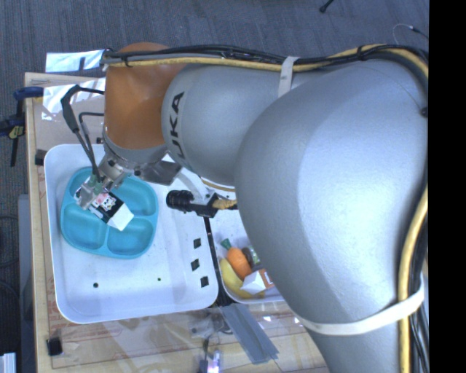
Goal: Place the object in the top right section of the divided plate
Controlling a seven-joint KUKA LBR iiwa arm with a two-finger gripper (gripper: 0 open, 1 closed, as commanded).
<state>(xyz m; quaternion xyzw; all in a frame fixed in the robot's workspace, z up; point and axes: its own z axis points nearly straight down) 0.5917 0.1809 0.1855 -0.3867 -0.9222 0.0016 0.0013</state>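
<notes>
While the grey arm (320,182) covers most of the view, its casing shows the letters "UKA" (177,116) in dark print, the first letter cut off by the orange band (135,95). No other writing can be read. The gripper (98,193) hangs over the blue divided plate (76,226), inside the left white bin (109,291). Cannot tell if the gripper is spread or pressed together; too small and cluttered there. A small white piece (122,218) lies on the plate just below-right of the gripper, near where the dividers meet; cannot tell if it is gripped or which section it sits in. Further right of the gripper, a few small black squares (196,255) mark the bin floor. Well to the right and lower, the right bin (244,299) holds an orange round thing (237,261) and a yellow banana-like thing (231,280). The bench (124,335) is pale wood and the floor (218,22) around it is grey carpet. A blue clamp (22,92) sits on the bench edge, up-left of the gripper.
</notes>
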